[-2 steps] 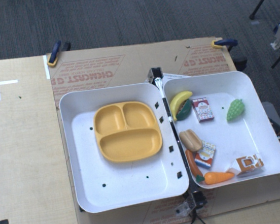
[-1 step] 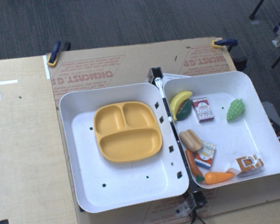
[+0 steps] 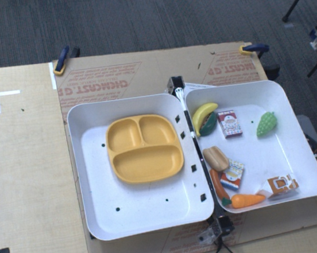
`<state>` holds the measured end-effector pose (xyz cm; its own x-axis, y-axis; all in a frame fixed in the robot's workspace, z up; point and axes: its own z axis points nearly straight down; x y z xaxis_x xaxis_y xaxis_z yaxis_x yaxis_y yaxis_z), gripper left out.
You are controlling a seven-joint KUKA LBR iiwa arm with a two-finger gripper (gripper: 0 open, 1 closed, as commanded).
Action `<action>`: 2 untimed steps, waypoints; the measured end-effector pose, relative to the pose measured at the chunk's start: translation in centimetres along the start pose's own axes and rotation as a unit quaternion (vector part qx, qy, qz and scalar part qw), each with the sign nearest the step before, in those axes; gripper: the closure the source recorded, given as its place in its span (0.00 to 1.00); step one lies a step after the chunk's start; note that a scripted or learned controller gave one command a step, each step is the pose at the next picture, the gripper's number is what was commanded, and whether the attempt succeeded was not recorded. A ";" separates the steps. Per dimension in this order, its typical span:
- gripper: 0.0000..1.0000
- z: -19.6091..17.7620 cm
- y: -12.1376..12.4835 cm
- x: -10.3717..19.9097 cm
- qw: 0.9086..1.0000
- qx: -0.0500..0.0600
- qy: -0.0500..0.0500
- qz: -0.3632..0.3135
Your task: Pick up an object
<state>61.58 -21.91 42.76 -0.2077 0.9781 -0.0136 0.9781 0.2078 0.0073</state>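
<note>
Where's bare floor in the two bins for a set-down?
Left bin: a bare strip in front of the yellow divided plate. Right bin: open middle between the green toy and the small carton. Crowded along the divider, from banana to carrot.

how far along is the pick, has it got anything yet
Nothing looks done yet. All the toy items lie in the right bin: the banana, the red card box, the green bumpy piece, the bread roll and the carrot. The yellow divided plate sits alone in the left bin. Nothing is lifted or in hand. The whole pick is left: approach, grasp, lift.
</note>
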 end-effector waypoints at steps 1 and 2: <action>1.00 -0.9 0.1 0.0 1.000 -0.001 -0.001 -0.001; 1.00 -1.9 0.2 0.0 1.000 -0.001 -0.002 -0.002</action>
<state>61.75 -21.88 44.66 -0.2116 0.9772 -0.0178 0.9773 0.2118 0.0101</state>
